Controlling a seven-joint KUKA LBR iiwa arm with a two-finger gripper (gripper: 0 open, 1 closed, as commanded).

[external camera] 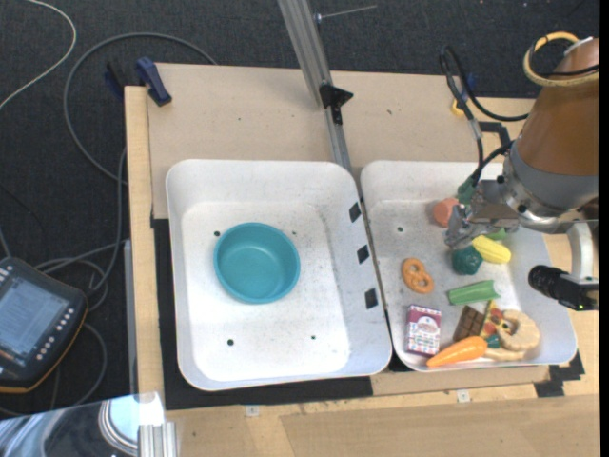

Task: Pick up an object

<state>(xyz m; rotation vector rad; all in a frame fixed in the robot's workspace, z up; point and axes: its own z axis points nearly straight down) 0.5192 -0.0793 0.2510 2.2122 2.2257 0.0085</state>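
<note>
Gripper point(463, 233) low in right bin point(381, 255), finger spread unreadable, nothing visibly held. Directly below it: dark green toy point(466, 261), beside yellow corn point(492, 249). Likely light, rigid, smooth plastic; grip across its middle.

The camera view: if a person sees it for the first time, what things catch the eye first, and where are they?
The teal bowl stands out most, alone in the left bin. Next comes the crowd of small toy foods in the right bin: an orange carrot at the front edge, a pretzel and a yellow piece. The arm's gripper hangs over the right bin's back half, near a green piece.
</note>
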